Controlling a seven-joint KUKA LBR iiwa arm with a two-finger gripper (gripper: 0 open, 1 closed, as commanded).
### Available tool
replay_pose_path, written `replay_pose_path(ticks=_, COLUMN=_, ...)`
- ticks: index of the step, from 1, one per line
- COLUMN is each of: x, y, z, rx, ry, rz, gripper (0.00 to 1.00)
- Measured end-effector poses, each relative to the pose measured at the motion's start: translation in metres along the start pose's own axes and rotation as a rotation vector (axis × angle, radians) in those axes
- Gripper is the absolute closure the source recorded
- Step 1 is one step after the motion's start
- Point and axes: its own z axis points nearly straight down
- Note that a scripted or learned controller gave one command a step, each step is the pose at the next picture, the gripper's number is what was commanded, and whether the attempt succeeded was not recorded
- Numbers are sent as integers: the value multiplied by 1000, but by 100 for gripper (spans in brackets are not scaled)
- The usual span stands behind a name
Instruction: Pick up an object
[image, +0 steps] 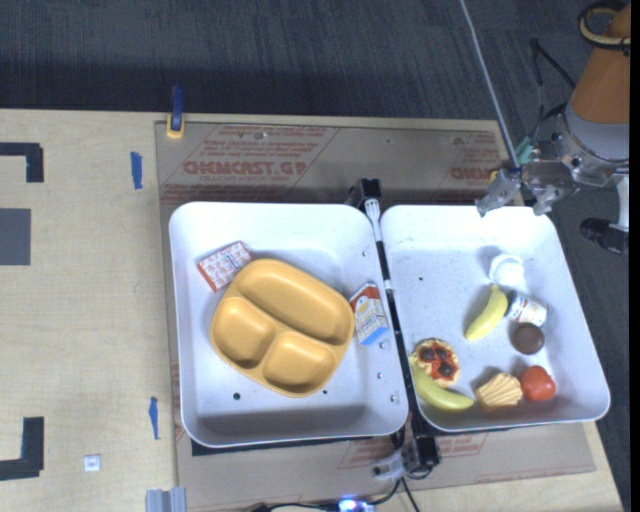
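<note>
Several small items lie in the right bin, any of them a candidate for picking. We log the gripper over that bin's far rim, near its far left corner, with nothing between its fingers; whether those fingers are apart or together we cannot tell, since they read as a small grey blur.

Nearest below the fingers, toward us, sits a white cup on the bin floor. Just past it a yellow banana lies at a slant, and beside that a small white-capped jar with a dark brown ball touching or nearly touching it. Farther still from the fingers, along the near wall, we note a red tomato, a ridged tan pastry piece, a second banana curved along the near left corner, and a little pizza slice resting on it.

Across the divider, well to the left of the fingers, the left bin holds a yellow divided tray turned upside down, a red and white packet at the tray's far left, and a small carton at its right edge, close to the divider.

Behind the fingers, the arm's orange band shows at upper right. Both bins rest on a brown cardboard sheet printed with red lettering.
</note>
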Motion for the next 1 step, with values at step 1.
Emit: replay_pose_path(ticks=1, x=7, y=1, z=131, rx=-4, ry=-1, rz=-2, gripper=0)
